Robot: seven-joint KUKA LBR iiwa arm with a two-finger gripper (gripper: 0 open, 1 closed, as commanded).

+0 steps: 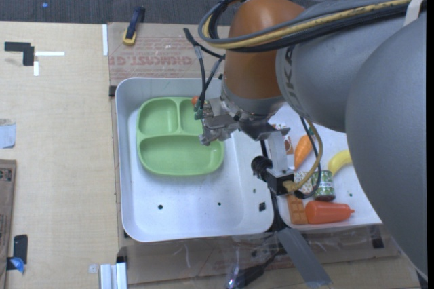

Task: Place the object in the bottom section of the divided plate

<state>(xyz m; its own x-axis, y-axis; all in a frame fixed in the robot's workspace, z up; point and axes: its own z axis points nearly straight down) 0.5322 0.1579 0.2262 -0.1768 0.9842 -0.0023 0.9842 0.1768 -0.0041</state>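
The grey arm's two-finger gripper (211, 130) hovers at the right rim of the green divided plastic plate (178, 137), poised over its bottom section; grip undeterminable, object unidentifiable.

Even overhead light renders the shallow white plastic bin (183, 216) bright with soft shadows, while the large grey arm (380, 70) appears blurred.

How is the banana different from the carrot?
The banana is yellow; the carrot is orange. The banana is curved; the carrot looks straight and tapers to one end. The banana lies further right, the carrot nearer the gripper. The arm hides part of each. Both lie in the right bin, among other toy foods.
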